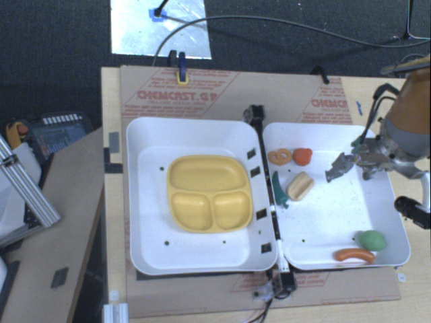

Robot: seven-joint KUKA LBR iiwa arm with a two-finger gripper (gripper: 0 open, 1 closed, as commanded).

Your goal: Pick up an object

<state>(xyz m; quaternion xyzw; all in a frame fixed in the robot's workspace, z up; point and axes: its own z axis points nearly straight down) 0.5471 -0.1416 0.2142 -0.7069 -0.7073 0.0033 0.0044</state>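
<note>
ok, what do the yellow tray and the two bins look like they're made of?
Yellow tray: looks like moulded plastic, matte to satin; one uniform colour, rounded compartment walls, soft highlights.
Left bin and right bin: probably thin formed plastic, white and slightly glossy; rounded corners and smooth, shallow walls. Painted metal can't be ruled out from this view.

Arm [411, 113] cut off at right edge

Two white bins are seen, the left bin [145, 180] and the right bin [337, 214]. A pale yellow divided tray [205, 194] is shown in the left one. In the right one, an orange-brown ring [279, 157], a red-orange ball [302, 156], a tan bun [300, 186], a teal strip [277, 188], a green lump [372, 240] and an orange-red sausage [354, 255] are found. The arm [411, 113] is coloured grey with an orange band.
</note>
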